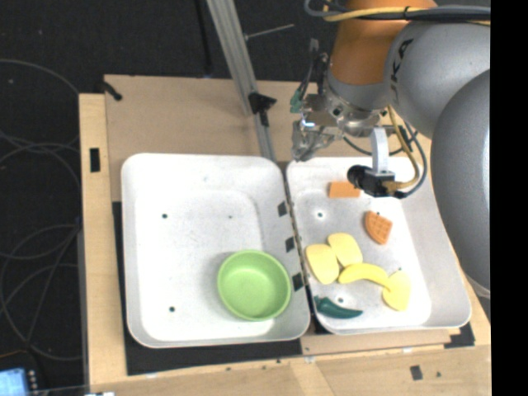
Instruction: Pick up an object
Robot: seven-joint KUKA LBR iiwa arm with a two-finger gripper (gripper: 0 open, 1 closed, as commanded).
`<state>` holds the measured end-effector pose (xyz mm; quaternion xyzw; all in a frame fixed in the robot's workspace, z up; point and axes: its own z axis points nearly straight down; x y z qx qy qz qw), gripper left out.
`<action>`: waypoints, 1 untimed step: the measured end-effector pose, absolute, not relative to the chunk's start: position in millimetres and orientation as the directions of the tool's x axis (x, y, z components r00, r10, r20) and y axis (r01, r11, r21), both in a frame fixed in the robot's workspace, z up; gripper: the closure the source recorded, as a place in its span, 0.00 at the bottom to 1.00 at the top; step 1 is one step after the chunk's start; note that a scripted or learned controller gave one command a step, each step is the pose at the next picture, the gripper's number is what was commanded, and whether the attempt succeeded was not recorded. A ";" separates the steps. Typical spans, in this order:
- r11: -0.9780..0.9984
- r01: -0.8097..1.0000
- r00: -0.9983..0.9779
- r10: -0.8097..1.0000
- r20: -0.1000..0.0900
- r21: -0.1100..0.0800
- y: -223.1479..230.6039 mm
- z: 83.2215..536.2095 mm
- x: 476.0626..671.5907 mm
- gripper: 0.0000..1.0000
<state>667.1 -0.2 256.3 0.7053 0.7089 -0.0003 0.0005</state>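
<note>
My gripper [307, 144] hangs over the far left corner of the right bin [429, 246], close to the divider between the bins. Nothing shows between its tips. An orange block [343, 190] lies just to its right in the right bin. Further forward lie an orange waffle-like piece [379, 227], two pale yellow pieces [333, 257], a yellow banana [365, 275], a yellow wedge [398, 292] and a dark green pepper [337, 308]. A green bowl [254, 284] sits at the front right of the left bin [165, 221].
A slanted metal post [239, 64] rises behind the bins, just left of my gripper. Black cables [388, 180] loop from the wrist over the far part of the right bin. The large grey arm [450, 97] covers the right side.
</note>
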 end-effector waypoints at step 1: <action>0.006 1.000 -0.006 1.000 -0.001 -0.001 44.1 244.7 671.9 1.00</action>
